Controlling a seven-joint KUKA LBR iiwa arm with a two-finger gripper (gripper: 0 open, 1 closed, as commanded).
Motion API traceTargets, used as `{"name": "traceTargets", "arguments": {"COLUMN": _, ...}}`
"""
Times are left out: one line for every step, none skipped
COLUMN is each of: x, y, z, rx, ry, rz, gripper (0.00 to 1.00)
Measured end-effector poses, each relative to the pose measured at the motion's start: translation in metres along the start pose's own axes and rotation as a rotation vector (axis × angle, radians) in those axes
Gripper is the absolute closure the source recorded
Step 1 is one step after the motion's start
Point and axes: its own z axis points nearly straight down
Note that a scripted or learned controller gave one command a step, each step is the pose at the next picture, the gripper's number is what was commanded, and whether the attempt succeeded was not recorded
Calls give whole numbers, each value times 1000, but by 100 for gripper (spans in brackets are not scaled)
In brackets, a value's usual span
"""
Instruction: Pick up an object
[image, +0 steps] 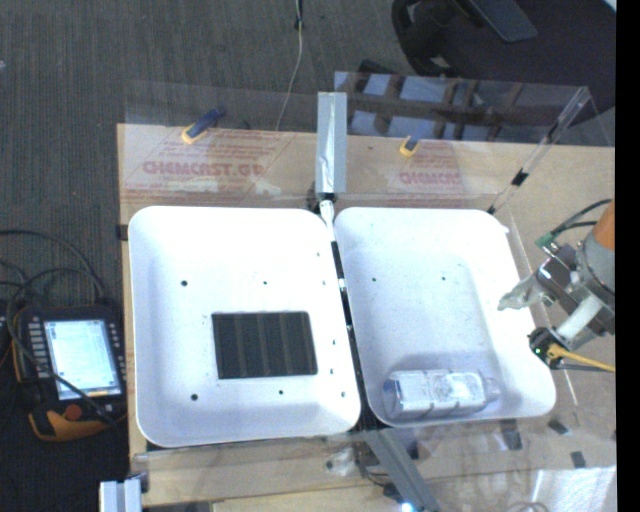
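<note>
Nearest the camera, the bottle (441, 391) lies on its side along the front wall of the right bin (430, 250), a clear plastic cylinder with a pale label, its long axis running left to right. My end effector (565, 300) sits beyond that bin's right rim, well apart from the bottle, which lies to its lower left in the view; nothing is between us but bare white bin floor. I cannot tell how my end effector is set, since the metal parts and cables at my wrist blur together there. In the left bin (160, 250), a dark pad (264, 344), flat and rectangular with ribbed lengthwise bands, rests on the floor toward the front. Both bins are smooth, shallow white trays with rounded corners, touching along a dark seam in the middle. Off the tabletop (220, 175) to the left, a pendant (75, 358) with a lit screen lies on the floor. Farther back, the tabletop shows a tan board with faded red print under clear sheeting, and a grey post (331, 145) stands behind the seam.
</note>
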Motion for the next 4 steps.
{"name": "traceTargets", "arguments": {"x": 11, "y": -13, "z": -49, "rx": -5, "ry": 0, "rz": 410, "gripper": 0}}
{"name": "traceTargets", "arguments": {"x": 21, "y": -27, "z": 79, "rx": 2, "ry": 0, "rz": 459, "gripper": 0}}
{"name": "traceTargets", "arguments": {"x": 34, "y": 4, "z": 129, "rx": -7, "ry": 10, "rz": 430, "gripper": 0}}
{"name": "traceTargets", "arguments": {"x": 62, "y": 3, "z": 57, "rx": -3, "ry": 0, "rz": 445, "gripper": 0}}
